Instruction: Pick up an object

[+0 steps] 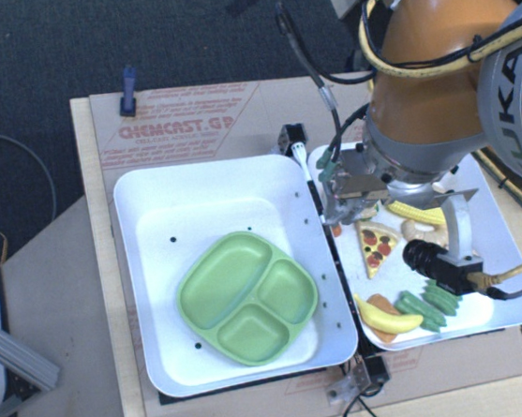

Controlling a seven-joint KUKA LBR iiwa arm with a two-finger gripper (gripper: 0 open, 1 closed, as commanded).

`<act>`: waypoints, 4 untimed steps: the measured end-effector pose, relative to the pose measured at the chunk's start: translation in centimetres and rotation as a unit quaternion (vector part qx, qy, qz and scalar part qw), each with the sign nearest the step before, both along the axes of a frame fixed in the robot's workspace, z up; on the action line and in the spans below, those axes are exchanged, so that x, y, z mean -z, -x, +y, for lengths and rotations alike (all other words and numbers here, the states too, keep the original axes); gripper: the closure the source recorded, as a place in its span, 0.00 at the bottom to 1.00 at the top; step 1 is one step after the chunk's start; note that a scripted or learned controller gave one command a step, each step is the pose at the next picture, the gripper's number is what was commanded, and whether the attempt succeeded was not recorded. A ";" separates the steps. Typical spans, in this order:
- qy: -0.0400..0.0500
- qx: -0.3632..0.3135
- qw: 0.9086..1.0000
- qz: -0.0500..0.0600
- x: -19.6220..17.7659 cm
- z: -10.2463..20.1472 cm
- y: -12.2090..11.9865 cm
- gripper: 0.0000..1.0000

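Observation:
The right bin (503,220) holds several toy foods. A pizza slice (376,247) lies near its left wall. A yellow banana (389,316) and a green vegetable piece (430,306) sit at its front edge, and another yellow piece (419,215) lies just behind the pizza slice. My gripper (345,202) hangs under the orange wrist band, low over the back left part of this bin and just behind the pizza slice. The arm's body hides most of the gripper and the back of the bin.
The left bin (148,207) carries a green divided plate (247,296) in its front half. A black cable fitting (443,267) on the arm hangs over the right bin's middle. A blue clip (128,92) lies on the cardboard behind the bins.

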State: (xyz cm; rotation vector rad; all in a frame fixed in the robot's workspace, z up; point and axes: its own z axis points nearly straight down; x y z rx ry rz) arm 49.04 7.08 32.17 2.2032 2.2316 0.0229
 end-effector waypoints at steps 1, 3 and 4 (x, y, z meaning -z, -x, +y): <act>0.002 0.002 1.000 0.005 -2.1 5.2 1.1 1.00; 0.001 0.004 1.000 -0.004 -5.2 3.9 -4.5 1.00; 0.004 0.005 1.000 0.013 4.3 6.6 -1.4 1.00</act>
